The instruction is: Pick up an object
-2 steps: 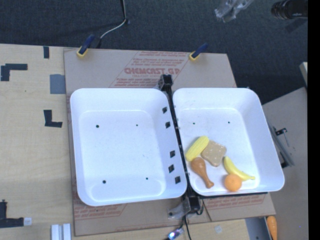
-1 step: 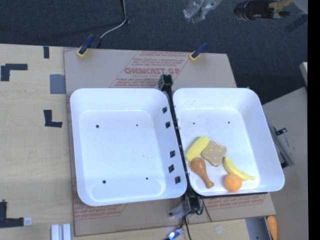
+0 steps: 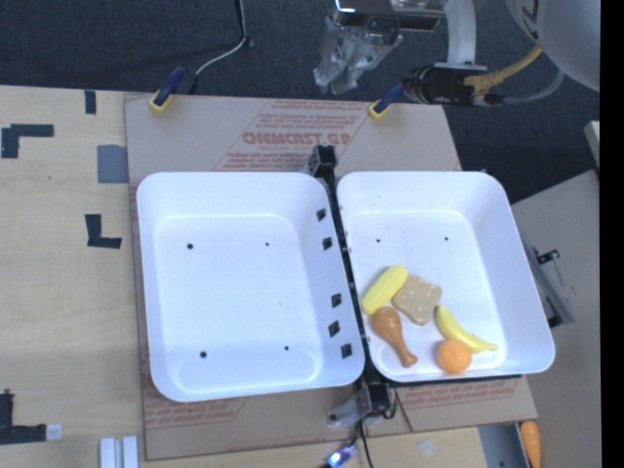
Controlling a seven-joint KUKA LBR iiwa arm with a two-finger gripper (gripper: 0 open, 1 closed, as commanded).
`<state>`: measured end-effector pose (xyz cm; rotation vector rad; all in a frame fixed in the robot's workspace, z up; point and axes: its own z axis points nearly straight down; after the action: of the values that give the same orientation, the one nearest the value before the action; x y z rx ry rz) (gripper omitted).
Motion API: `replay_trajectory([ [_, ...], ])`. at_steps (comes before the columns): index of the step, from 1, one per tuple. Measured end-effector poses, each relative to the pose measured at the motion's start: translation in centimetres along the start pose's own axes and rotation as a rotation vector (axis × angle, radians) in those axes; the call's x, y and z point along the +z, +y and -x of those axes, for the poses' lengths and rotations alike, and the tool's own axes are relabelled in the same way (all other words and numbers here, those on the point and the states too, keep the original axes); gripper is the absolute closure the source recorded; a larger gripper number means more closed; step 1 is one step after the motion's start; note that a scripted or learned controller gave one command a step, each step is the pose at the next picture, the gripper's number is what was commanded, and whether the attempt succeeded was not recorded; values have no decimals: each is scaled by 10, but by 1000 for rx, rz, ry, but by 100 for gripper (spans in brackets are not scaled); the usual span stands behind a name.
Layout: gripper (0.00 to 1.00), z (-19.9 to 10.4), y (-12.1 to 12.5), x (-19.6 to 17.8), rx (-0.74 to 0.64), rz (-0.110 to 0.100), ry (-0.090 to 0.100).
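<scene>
Camera view from above, read left to right: a shallow white plastic bin on the left point(image 3: 234, 291) sits against a matching white bin on the right point(image 3: 429, 213). At the right bin's near edge cluster a yellow toy corn cob point(image 3: 385, 288), brown toy drumstick point(image 3: 394, 333), tan toy bread slice point(image 3: 417, 299), yellow toy banana point(image 3: 460, 331) and orange toy fruit point(image 3: 453, 357). The metal two-finger gripper point(image 3: 339, 74) hangs beyond the bins' far rim, so the toys lie toward the viewer and slightly right. Whether it is open cannot be told.
</scene>
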<state>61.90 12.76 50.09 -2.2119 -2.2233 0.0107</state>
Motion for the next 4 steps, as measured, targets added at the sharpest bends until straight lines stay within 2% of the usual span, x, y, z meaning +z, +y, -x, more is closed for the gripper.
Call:
replay_trajectory([
  [1,100,-113,11,-32,-6,7,2],
  [2,100,-105,43,-30,6,4,-3],
  [3,100,-105,21,27,6,-2,-4],
  [4,100,-105,40,-34,4,10,0],
])
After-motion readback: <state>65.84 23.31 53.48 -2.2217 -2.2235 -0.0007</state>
